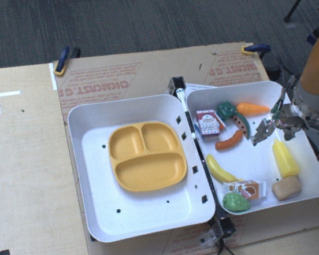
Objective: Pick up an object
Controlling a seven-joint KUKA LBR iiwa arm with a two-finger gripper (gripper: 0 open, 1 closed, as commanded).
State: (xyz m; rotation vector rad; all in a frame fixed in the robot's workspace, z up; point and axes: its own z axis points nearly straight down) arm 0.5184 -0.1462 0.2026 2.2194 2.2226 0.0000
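**Crowded bin, uncertain grab**

The toy sausage lies mid-bin, right of the small red carton. My gripper hovers just right of it, empty; I cannot tell its spread. I fear it clips the yellow bottle or carrot instead.

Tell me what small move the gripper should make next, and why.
Probably lower straight down, nudging slightly left toward the sausage. The gripper hangs over the right bin with nothing between its fingers, and the sausage lies just to its left, apart from its neighbours.
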